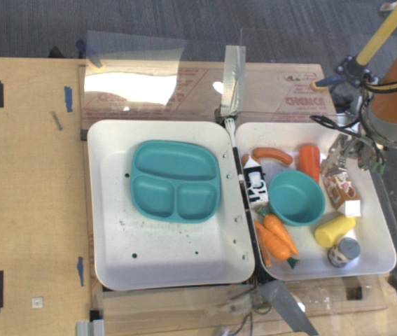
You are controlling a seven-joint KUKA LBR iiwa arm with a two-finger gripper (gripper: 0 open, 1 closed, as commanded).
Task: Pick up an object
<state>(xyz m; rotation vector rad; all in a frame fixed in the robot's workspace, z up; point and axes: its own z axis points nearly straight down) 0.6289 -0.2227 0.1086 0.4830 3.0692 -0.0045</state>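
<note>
A tan worktop [23,208] carries two white bins. The left bin [107,257] holds one teal divided plate [175,180]. The right bin [380,254] holds one teal bowl [296,197], two carrots [276,236], one sausage [273,156] and one yellow bottle [335,229]. The end effector [343,156] hovers over its upper right corner; its state I cannot tell.

tray [176,180]: matt teal plastic
bowl [296,197]: smooth teal plastic
bins [107,208]: glossy white plastic
bench [23,208]: matt wood
</note>
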